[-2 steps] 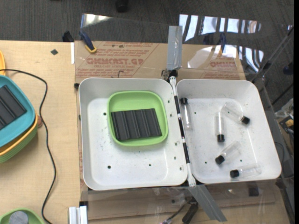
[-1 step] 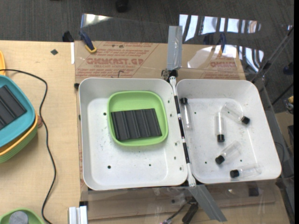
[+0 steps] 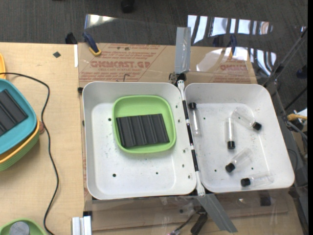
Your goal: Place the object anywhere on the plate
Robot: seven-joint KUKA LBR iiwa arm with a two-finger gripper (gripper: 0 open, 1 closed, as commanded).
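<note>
clear plastic vials (image 3: 229, 132) with black caps, lying scattered flat in the right bin (image 3: 274, 106), well apart from the green plate (image 3: 168, 109) in the left bin (image 3: 98, 151). slippery and round, so best grabbed across the middle, then carried over the divider and set on the plate's dark ribbed insert (image 3: 142, 130). can't tell the gripper state.

Green square plate (image 3: 144, 109), rounded corners, in left bin, upper middle; dark ribbed mat (image 3: 142, 130) flat on it. Five clear tubes with black caps lying in right bin: one (image 3: 194, 119) at left wall, one (image 3: 229, 133) upright-aligned centre, one (image 3: 246, 118) upper right, one (image 3: 238, 160) slanted below centre, one (image 3: 257, 180) near front wall.
</note>
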